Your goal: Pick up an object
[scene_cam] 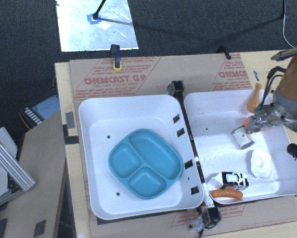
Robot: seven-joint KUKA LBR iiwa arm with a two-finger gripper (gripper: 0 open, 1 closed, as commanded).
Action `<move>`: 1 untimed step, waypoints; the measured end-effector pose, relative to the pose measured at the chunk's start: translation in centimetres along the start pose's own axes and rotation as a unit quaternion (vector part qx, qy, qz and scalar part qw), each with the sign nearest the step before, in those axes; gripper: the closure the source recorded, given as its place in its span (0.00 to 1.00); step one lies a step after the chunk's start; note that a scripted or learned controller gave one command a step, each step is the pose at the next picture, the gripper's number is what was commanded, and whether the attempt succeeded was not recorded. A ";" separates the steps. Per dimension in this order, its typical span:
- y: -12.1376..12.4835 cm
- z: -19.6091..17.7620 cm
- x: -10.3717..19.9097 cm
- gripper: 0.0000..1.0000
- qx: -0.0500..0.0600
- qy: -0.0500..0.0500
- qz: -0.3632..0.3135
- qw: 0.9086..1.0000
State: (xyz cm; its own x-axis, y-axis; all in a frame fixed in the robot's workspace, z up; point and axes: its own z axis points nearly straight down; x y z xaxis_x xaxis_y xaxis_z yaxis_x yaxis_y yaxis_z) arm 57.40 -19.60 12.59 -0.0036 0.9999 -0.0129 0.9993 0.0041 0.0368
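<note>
One gripper (248,128) touching grey block (242,137).

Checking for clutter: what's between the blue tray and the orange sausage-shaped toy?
In the camera view, the two bins' adjoining walls with black clips lie between the blue tray and the orange toy; otherwise bare white floor.
</note>
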 end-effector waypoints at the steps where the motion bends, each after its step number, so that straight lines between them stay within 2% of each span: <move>1: 0.3 -5.9 0.8 1.00 0.015 0.005 -0.001 1.000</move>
State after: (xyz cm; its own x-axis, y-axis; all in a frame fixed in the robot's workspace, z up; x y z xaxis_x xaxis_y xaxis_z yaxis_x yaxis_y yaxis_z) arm 57.51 -18.71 18.53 -0.0052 1.0000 -0.0022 1.0000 0.0053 0.0075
